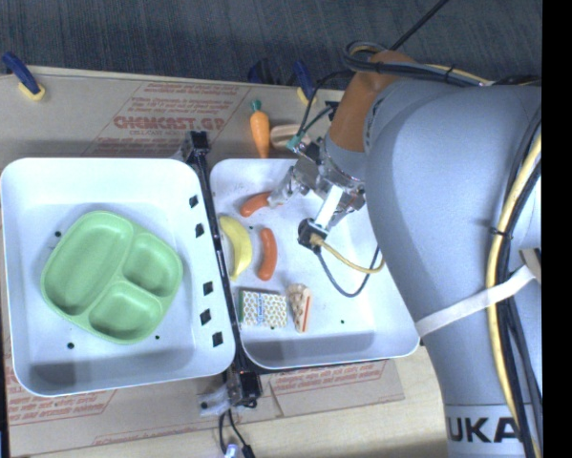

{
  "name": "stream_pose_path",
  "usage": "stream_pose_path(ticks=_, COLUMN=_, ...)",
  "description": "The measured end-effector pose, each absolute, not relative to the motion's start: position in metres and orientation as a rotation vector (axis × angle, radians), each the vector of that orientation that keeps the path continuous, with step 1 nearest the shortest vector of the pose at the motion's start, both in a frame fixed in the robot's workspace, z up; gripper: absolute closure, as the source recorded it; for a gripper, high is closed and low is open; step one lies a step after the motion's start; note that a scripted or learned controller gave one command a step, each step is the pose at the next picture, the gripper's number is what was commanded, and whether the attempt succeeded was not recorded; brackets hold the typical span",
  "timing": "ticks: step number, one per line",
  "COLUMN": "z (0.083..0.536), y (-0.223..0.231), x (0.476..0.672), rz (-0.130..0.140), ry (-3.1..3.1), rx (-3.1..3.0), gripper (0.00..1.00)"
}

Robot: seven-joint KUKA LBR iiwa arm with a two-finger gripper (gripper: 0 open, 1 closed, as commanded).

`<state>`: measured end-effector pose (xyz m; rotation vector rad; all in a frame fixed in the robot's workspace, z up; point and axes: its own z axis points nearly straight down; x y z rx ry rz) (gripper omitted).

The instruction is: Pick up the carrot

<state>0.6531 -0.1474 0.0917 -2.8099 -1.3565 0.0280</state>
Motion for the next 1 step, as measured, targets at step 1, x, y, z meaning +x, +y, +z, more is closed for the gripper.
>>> stream_pose_path(ticks=1, z=0.1629, y=-0.1457, x=0.6492, rz=0.006, ry=-0.760, rx=-3.044, gripper=0.00)
